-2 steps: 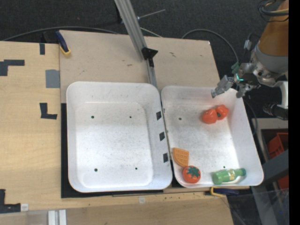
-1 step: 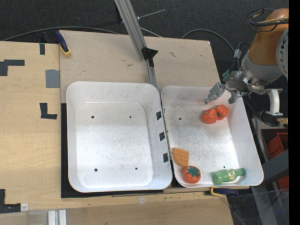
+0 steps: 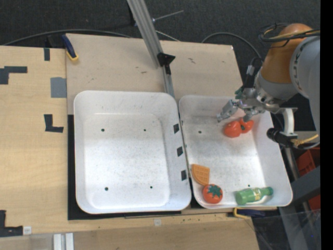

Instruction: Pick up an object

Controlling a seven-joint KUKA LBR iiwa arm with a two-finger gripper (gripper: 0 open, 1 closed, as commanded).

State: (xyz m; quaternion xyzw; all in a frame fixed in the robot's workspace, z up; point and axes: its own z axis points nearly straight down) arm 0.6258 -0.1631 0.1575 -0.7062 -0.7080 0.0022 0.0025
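Wooden desk is carrying two white bins, and over the right bin (image 3: 270, 155) the pincer (image 3: 240, 113) is hovering spread just above the red-orange object (image 3: 235, 128), seemingly lining up for a grasp

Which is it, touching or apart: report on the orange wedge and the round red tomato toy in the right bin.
Touching. The camera view shows the orange wedge overlapping the round red tomato toy's top edge, no gap between.
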